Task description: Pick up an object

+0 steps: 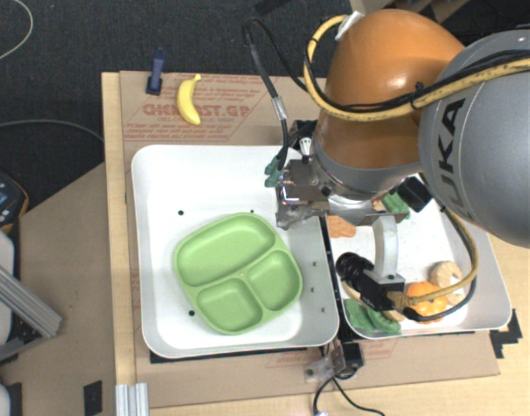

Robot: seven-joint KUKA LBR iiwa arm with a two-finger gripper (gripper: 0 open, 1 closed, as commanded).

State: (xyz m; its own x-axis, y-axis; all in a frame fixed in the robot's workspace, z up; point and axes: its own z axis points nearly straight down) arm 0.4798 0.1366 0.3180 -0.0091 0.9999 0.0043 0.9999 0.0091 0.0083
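At the inner edge of the left bin [157, 232] hangs the pincer [293, 202]; whether spread or pressed together, I cannot tell. Just below and left of it lies a green divided plate [239, 271], with a small orange object [341, 226] just to its right.

The bench [230, 115] bears one white bin [161, 180] beside a second bin [492, 300]; banana [190, 100] behind.

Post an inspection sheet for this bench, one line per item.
Surface: cardboard sheet under left-hand bin and right-hand bin.
Job's things: green divided plate in left-hand bin; orange thing, tan thing in right-hand bin.
Clutter: banana, blue thing on the cardboard, outside the bins.
Grippers: gripper over the wall between the bins.
Cables: black cable looping to the wrist.
Surroundings: dark floor; grey gear at view's left edge.
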